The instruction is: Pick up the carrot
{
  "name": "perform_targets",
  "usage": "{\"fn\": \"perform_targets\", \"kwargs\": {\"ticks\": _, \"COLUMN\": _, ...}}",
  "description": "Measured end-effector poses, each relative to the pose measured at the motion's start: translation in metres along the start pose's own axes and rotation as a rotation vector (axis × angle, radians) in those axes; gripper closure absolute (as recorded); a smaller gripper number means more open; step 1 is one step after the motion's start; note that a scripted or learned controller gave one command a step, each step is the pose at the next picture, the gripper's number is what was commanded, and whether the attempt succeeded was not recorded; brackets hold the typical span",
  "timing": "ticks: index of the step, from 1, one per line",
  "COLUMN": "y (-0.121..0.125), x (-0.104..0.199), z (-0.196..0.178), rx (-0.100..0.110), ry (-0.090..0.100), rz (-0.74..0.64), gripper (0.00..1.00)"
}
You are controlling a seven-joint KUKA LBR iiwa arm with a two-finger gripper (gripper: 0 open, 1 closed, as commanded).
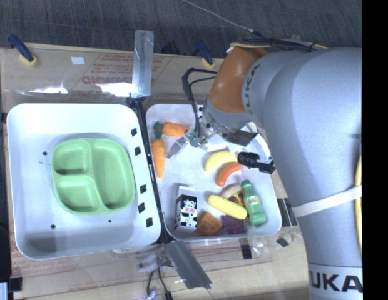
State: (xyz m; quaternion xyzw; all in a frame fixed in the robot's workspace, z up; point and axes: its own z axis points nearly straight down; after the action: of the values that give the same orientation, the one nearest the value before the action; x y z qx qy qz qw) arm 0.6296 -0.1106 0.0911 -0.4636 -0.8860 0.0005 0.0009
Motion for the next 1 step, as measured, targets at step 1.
{"fn": "perform_targets", "kwargs": {"ticks": 1, "y": 0.0118, "x": -0.0050, "z": -0.0002, "rx": 0.013, "ry": -0.002, "rz": 0.310, "gripper": 0.00}}
